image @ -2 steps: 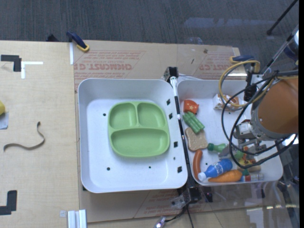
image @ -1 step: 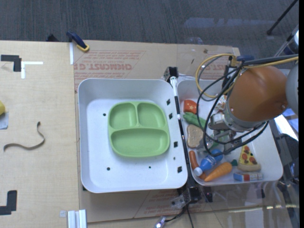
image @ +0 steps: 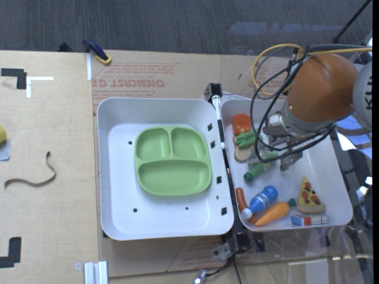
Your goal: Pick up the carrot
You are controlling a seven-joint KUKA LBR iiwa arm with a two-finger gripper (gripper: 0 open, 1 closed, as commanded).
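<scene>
well, the orange carrot (image: 272, 213) lies tapered beside a blue bottle (image: 261, 199); fingers' state: cannot tell.

The carrot (image: 272, 214) lies at a slant in the right bin (image: 337, 176), near its front wall, touching a blue bottle (image: 262, 199). The gripper (image: 278, 154) hangs over the bin's upper middle, above green toys (image: 256, 170), well apart from the carrot. A pizza slice (image: 310, 196) rests nearby, perhaps propped upright.
</scene>
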